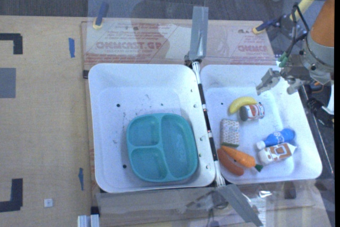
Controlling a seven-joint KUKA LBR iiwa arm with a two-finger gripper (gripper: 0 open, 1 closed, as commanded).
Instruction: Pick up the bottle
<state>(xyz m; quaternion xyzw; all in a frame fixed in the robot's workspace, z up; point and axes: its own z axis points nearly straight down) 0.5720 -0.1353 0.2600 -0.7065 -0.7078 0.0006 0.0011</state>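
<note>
I see my hand [279,82] with its fingers spread apart and holding nothing at the upper right of the right bin [311,167], while the bottle [276,153] lies on its side at lower right, just below a blue-capped container [280,138].

Bins [101,82]: white plastic, smooth, faint sheen; left one scuffed with dark specks. Divided tray [161,147]: teal plastic, matt. Bottle [276,138]: blue and white, glossy plastic look. Bench [42,130]: pale wood, matt. Clear glossy sheet [143,13] behind bins. End effector [280,82]: grey metal.
</note>
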